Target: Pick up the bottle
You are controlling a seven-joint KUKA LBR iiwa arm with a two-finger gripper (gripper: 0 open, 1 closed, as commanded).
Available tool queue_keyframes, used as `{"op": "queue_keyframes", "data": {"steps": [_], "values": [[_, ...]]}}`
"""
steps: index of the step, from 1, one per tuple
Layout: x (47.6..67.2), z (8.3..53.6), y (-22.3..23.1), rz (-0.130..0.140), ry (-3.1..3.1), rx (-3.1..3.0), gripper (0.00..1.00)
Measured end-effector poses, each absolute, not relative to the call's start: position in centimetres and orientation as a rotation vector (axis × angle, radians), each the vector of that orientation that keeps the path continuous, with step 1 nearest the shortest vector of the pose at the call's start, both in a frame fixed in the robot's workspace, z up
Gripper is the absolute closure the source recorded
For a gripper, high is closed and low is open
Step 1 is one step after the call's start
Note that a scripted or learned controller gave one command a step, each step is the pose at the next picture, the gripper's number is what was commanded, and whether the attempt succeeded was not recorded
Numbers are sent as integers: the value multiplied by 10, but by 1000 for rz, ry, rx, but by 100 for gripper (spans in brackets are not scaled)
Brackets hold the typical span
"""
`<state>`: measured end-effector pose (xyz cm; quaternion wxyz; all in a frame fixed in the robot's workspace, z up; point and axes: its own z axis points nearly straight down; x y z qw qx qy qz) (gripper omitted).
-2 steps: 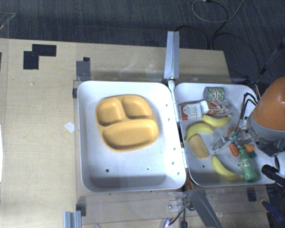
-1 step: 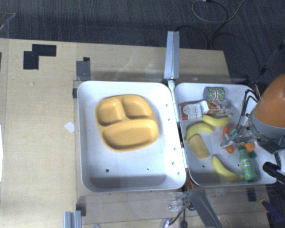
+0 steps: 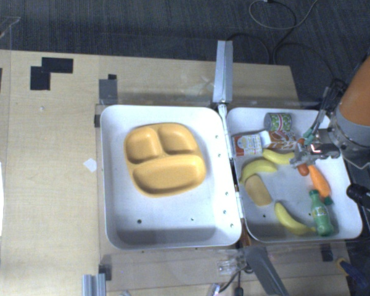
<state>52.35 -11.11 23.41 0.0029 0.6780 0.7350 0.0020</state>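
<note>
A green bottle (image 3: 321, 214) with an orange cap and label lies in the right bin (image 3: 355, 227), near its front right corner. My gripper (image 3: 303, 155) hangs over the middle of that bin, above the upper end of an orange carrot (image 3: 319, 180). It is well behind the green bottle and apart from it. A small white bottle with a red label (image 3: 250, 143) lies on its side at the bin's back left, to the left of the gripper.
The right bin also holds a can (image 3: 279, 123), two bananas (image 3: 266, 163) (image 3: 291, 220) and a tan potato-like lump (image 3: 258, 190). The left bin (image 3: 117, 227) holds a yellow divided plate (image 3: 164, 158). A metal post (image 3: 223, 73) stands between the bins at the back.
</note>
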Motion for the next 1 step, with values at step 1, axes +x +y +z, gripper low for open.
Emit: {"op": "queue_keyframes", "data": {"steps": [1], "values": [[494, 96, -126, 4, 2242, 2196, 100]]}}
